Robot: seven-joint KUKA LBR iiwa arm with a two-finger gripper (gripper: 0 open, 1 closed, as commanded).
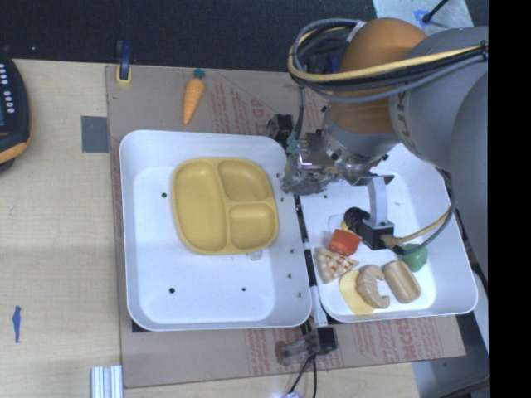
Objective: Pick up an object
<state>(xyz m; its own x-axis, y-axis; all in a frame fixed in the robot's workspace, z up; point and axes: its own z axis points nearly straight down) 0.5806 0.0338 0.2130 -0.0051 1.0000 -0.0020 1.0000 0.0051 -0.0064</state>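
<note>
My gripper (304,175) hangs over the left rim of the right bin (448,222), close to the divide between the two bins. Toy foods lie in the near part of that bin: a red piece (344,241), a tan waffle-like wedge (333,265), a croissant (373,285) on a flat yellow slice (352,295), a brown bread roll (401,280) and a green piece (416,258). These foods sit below and to the right of the gripper, apart from it. The arm hides the far part of the right bin.
The left bin (145,247) holds a yellow divided plate (224,204). An orange toy carrot (192,98) lies on the cardboard beyond the left bin. A dark device (10,106) sits at the far left edge of the bench.
</note>
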